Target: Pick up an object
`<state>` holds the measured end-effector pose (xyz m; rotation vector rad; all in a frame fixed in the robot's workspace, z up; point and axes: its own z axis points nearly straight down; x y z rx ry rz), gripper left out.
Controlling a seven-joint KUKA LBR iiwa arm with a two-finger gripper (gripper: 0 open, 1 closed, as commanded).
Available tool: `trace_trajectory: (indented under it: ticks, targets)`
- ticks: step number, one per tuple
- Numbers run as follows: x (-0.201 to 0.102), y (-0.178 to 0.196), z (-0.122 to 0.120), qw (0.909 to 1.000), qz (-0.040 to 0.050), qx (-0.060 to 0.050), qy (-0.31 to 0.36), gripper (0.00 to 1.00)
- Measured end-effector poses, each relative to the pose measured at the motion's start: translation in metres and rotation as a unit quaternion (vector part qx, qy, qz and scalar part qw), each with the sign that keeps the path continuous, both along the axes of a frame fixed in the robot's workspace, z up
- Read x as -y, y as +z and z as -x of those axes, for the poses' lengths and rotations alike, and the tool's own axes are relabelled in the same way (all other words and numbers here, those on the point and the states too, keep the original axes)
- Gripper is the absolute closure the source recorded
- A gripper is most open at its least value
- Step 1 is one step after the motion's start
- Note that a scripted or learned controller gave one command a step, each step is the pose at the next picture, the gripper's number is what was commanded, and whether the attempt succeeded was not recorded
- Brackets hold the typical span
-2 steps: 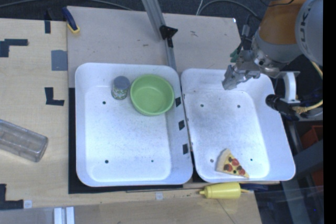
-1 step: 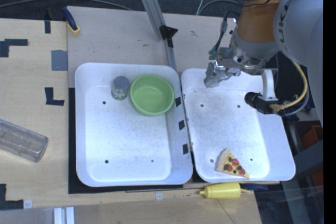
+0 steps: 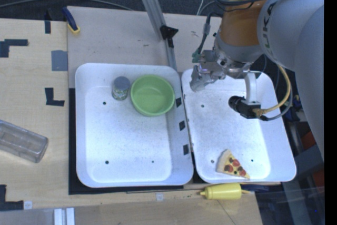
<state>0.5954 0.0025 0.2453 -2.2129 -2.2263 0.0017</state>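
Observation:
In the left bin [image 3: 89, 129] a green bowl [image 3: 152, 95] rests at the far side, and a small grey-lidded jar [image 3: 120, 88] stands just to its left. A toy pizza slice [image 3: 231, 164] lies near the front of the right bin [image 3: 274, 166]. A yellow bottle [image 3: 223, 192] lies on the bench just in front of that bin. My gripper [image 3: 200, 80] hangs over the far left corner of the right bin, under the orange-banded wrist. Nothing shows between its fingers. It is far from the pizza slice and just right of the bowl.
A slanted metal pole [image 3: 152, 5] runs down to the bins' far edge. A clear plastic container [image 3: 21, 140] lies on the bench at the left. A black cable fitting [image 3: 243, 106] hangs from the arm over the right bin.

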Motion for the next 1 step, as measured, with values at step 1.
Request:
trace_trajectory:
  ticks: [1]
  targets:
    - [-0.0572,-0.0164,0.0012,1.0000,0.0000,-0.001,0.000,1.00]
